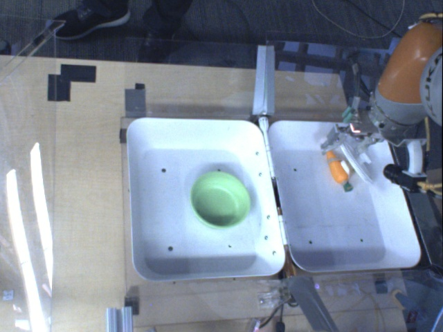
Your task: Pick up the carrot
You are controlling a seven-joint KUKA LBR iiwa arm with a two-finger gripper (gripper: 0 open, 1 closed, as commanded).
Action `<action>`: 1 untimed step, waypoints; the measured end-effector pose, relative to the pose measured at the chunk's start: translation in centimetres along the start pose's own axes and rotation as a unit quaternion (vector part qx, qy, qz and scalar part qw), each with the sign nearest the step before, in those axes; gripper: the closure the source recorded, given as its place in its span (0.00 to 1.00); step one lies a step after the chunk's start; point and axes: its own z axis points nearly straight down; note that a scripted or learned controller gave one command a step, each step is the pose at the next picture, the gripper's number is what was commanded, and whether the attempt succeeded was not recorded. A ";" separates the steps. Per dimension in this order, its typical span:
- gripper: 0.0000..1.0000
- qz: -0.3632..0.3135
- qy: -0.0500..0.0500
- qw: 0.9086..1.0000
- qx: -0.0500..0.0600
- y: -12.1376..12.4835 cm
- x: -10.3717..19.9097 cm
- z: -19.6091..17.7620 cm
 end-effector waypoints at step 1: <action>0.00 -0.101 -0.005 0.995 -0.009 0.3 -1.8 6.1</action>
